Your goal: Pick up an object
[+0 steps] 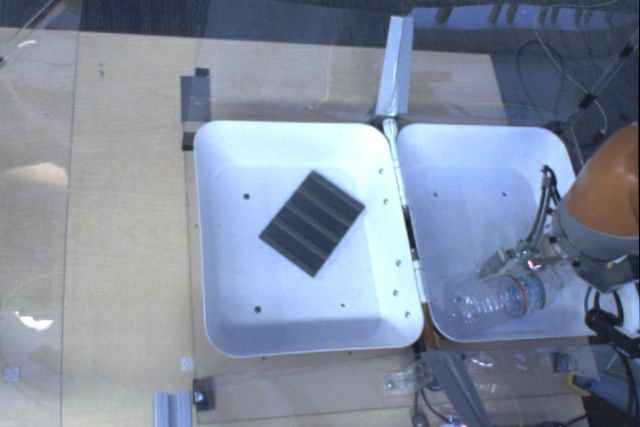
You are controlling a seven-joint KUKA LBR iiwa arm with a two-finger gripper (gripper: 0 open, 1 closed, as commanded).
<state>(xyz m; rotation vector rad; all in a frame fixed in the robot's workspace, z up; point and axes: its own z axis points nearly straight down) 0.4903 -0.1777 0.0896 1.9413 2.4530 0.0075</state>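
Clear plastic bottle (497, 298) lies on its side in the right bin (470, 165), near the front wall. Gripper (520, 257) sits just above/behind it; can't tell its state, too small & cluttered. Dark ribbed pad (312, 222) lies flat, mid left bin (230, 295). Judgement: the bottle's round body will likely roll, so straddle it across its width, centred, then descend straight & close gently before lifting.

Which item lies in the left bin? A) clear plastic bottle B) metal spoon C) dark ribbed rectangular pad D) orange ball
C: the dark ribbed pad lies flat near the middle of the left bin, while the clear bottle lies on its side in the right bin.
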